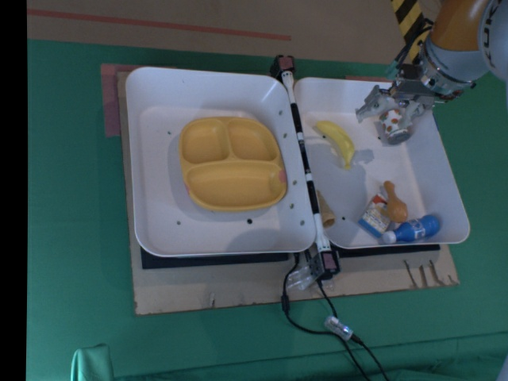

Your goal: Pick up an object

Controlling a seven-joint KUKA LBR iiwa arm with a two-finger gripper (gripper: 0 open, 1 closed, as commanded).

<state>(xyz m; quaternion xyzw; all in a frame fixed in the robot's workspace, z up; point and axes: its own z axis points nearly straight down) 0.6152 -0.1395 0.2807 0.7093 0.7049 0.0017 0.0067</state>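
Observation:
My gripper [392, 114] hangs over the far part of the right bin [444, 173], reaching in from the upper right. Its fingers are shut on a small red-and-white object [392, 123] with a grey rounded bottom, which hangs between them above the bin floor. A yellow banana [336, 142] lies just to the left of the gripper. Along the bin's near edge lie a brown drumstick [394, 201], a small carton [374, 216] and a blue bottle [413, 229]. A brown cone [326, 209] rests against the divider.
The left bin [155, 101] holds a yellow divided plate [232, 163] in its middle. A black-and-white bar [305, 165] runs between the two bins. Cables [317, 316] trail over the green bench in front.

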